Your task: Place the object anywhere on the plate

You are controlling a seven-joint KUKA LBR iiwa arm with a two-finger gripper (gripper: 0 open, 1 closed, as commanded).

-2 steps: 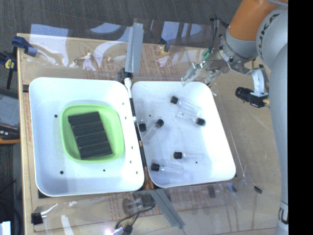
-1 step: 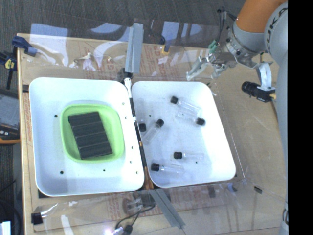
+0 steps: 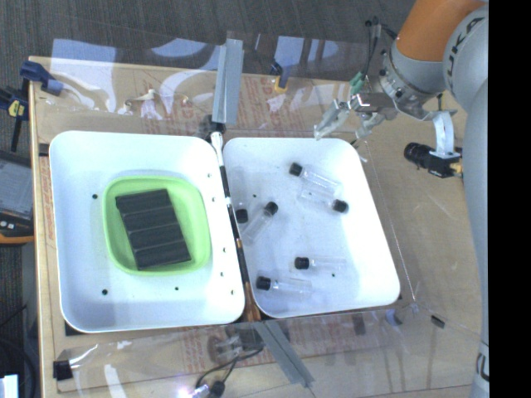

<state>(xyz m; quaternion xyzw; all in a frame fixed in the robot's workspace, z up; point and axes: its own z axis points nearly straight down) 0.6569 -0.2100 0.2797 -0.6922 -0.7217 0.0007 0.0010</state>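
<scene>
Camera view | right bin (image 3: 377, 259): small clear vials with black caps, nearest (image 3: 278, 285), farthest (image 3: 304, 172), all lying loose | left bin (image 3: 75, 222): green plate (image 3: 112, 222) bearing dark ridged block (image 3: 153, 228) | gripper (image 3: 347, 121) above right bin's far rim, jaws spread wide, holding nothing

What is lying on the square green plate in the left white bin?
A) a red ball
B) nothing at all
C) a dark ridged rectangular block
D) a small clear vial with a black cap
C: a dark ridged rectangular block lies at a slant on the square green plate in the left white bin, while the small clear vials with black caps are scattered in the right white bin.
</scene>
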